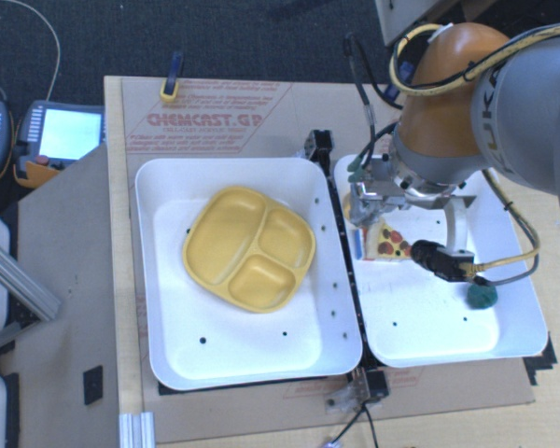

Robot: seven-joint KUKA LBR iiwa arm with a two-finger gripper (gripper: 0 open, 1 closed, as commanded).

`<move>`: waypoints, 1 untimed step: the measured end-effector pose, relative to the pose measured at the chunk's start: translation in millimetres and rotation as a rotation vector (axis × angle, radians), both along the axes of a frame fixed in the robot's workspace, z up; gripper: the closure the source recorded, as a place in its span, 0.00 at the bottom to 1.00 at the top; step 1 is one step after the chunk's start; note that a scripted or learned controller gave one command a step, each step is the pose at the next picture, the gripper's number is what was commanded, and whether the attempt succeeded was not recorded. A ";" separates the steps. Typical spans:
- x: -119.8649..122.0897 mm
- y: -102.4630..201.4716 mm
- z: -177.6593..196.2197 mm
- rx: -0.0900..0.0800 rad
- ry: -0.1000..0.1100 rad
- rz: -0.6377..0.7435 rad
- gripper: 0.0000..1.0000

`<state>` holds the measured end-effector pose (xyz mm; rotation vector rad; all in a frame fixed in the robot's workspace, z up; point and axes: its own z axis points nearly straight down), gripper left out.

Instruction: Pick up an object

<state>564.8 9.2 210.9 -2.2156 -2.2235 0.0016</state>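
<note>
Hanging low in the right shallow white bin [504, 339], the gripper [370, 215] sits beside a flat pizza-slice toy [390, 243], likely its target; how far open it is cannot be told.

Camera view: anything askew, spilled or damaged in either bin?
Nothing looks spilled or broken. The yellow divided plate lies turned at an angle to the left bin's walls, which looks like loose placement only. In the right bin the gripper hangs over a pizza-slice toy; a green lump sits apart, nearer the right wall.
</note>
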 end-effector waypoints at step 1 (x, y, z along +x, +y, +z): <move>-13.4 48.1 9.7 0.000 0.000 -0.001 1.00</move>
